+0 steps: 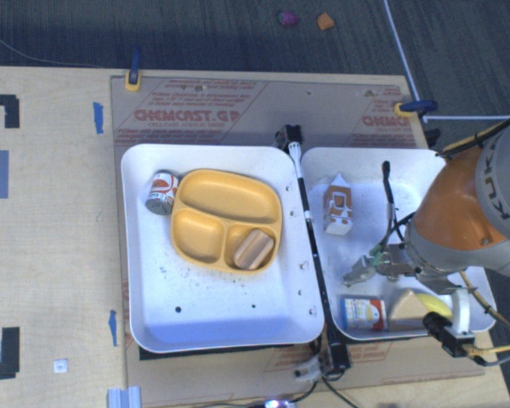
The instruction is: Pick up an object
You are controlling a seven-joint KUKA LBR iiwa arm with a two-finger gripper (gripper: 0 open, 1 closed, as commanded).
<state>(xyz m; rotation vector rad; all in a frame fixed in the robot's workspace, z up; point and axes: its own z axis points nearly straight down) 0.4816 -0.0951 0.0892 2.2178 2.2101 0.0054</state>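
Over rt bin point(370, 164) — arm point(463, 219)

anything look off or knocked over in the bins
Slightly. In the left bin a can lies on its side, wedged against the yellow tray. A tan block sits in one tray compartment. In the right bin a carton lies flat. Nothing looks spilled or damaged.

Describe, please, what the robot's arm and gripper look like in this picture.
The arm is a thick, rounded grey body with a broad orange band above the wrist and part of dark lettering on its grey shell. Thin black cables run along it near the wrist. The gripper is a small grey metal piece with slim fingers, set over the right bin.
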